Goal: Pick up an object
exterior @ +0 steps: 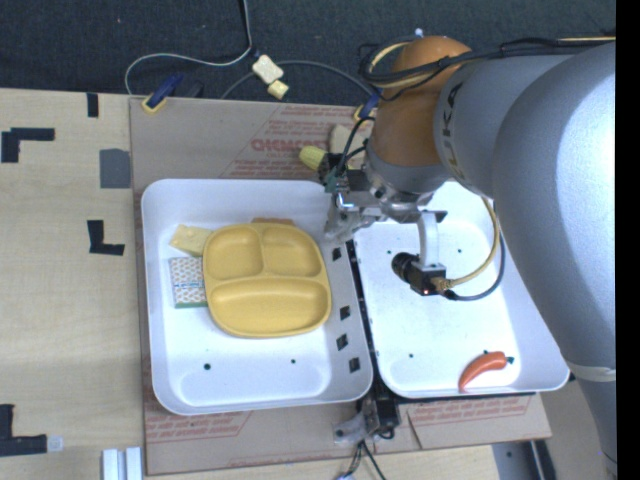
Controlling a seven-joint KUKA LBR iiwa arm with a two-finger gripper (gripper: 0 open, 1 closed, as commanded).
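A yellow divided plate (268, 279) lies in the left bin (250, 388). Tucked against the plate's left edge are a pale yellow piece (187, 238) and a small patterned block (185, 281). An orange, pepper-like object (483, 368) rests in the near right corner of the right bin (440, 368). My gripper (342, 208) hangs over the far end of the wall between the two bins, just beyond the plate's upper right corner. The wrist and its cables cover its tip.
The big grey arm (540, 168) with its orange band covers the far and right parts of the right bin. A black unit on a cable (415, 271) hangs over that bin's middle. Cables and small connectors (268, 73) lie on the cardboard behind the bins.
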